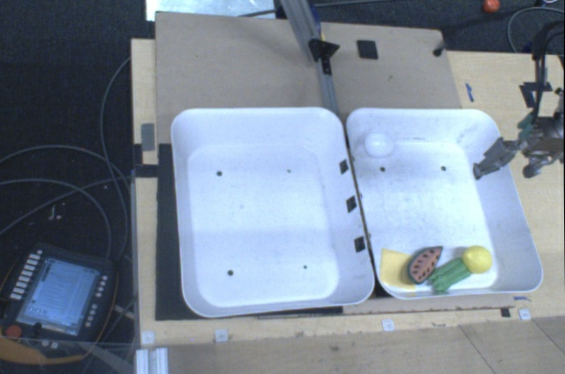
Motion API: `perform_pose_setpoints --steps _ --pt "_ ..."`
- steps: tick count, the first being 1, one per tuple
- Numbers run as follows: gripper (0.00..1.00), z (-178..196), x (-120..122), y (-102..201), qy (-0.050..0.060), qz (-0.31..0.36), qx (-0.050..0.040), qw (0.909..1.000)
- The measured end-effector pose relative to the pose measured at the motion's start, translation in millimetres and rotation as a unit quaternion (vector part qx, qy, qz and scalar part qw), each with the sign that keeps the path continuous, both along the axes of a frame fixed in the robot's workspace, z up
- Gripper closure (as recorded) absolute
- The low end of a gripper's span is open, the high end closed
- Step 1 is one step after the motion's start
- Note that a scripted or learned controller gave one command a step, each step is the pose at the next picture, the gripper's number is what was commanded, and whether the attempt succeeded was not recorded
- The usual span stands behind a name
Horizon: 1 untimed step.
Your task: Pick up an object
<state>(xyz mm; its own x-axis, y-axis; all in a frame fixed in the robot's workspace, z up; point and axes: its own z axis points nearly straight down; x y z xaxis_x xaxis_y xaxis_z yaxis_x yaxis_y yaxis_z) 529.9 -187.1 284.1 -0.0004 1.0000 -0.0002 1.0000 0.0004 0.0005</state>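
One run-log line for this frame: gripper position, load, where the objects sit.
gripper: over right bin's right rim | load: none seen | ball: bin's far-left corner | toys: near edge, untouched | pick: not done

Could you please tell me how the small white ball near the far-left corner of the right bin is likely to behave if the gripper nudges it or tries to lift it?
The small white ball looks round and smooth, so a nudge would probably send it rolling. It sits beside the wall of the right white bin, which might stop it. Its curved surface could slip out of a two-finger pinch unless gripped across its middle.
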Motion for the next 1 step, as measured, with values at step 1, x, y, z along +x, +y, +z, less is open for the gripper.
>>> perform_pose_setpoints --steps 1 --pt "1.00 10.8 0.4 0.0 -0.001 0.001 -0.0001 1.0000"
